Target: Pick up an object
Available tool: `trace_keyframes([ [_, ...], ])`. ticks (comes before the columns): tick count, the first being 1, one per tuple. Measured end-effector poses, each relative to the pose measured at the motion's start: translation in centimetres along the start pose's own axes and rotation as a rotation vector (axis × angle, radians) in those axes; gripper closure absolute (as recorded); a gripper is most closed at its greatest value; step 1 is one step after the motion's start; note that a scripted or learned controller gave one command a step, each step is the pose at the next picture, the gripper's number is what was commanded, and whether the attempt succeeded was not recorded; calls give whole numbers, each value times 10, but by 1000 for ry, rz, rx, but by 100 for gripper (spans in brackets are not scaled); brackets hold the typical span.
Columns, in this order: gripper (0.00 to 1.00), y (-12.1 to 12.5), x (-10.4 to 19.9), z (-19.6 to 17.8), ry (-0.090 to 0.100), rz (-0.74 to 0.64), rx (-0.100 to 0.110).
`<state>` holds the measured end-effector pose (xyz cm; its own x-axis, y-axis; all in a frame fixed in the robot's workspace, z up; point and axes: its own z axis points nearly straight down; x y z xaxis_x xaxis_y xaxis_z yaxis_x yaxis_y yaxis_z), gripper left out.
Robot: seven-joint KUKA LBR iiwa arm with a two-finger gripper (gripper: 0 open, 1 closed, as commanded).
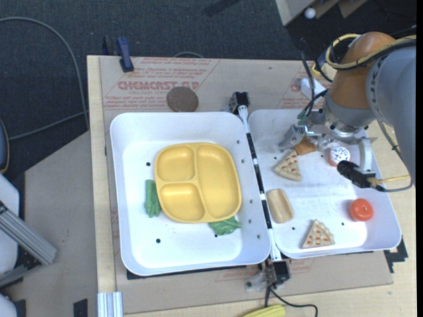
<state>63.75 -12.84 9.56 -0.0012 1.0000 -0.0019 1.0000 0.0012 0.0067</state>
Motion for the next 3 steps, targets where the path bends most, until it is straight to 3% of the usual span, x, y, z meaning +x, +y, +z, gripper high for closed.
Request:
trace_keyframes([
  [1, 0, 29, -10, 11, 1, 0, 5],
  [2, 100, 30, -10, 0, -1, -2, 2],
  [3, 0, 30, -10, 0, -1, -2, 2],
])
